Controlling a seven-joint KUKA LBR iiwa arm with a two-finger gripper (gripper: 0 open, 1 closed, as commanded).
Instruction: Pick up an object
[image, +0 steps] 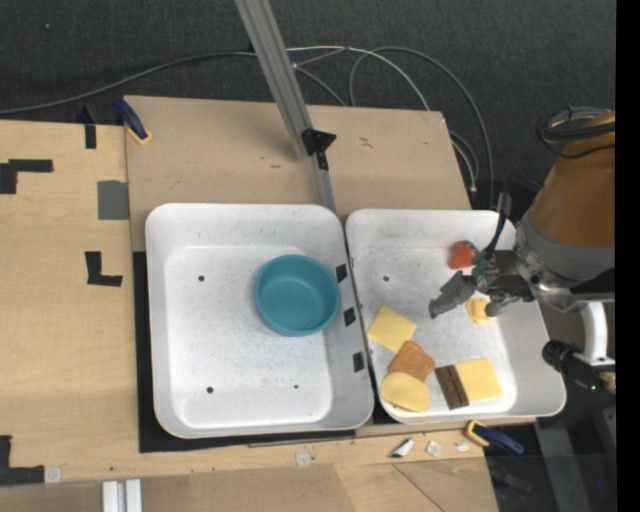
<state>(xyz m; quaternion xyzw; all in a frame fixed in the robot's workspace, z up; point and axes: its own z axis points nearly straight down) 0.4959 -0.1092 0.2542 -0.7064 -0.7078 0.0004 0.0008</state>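
My gripper (468, 300) hangs low over the right bin (400, 240), near its right side, with the fingers spread open. One dark finger (447, 297) points down and left. A small yellow object (481, 310) lies by the other finger, and I cannot tell whether they touch. Just above the gripper sits a small red object (461, 255). Toward the front of this bin are a flat yellow square (391, 328), a brown piece (411, 358), a yellow oval piece (405, 392) and a yellow block with a dark brown edge (470, 381).
A blue bowl (295, 293) stands in the left bin (200, 370), close to the wall between the bins. A grey pole (285, 80) slants in from the top, ending above the divider. Cables run behind the bins.
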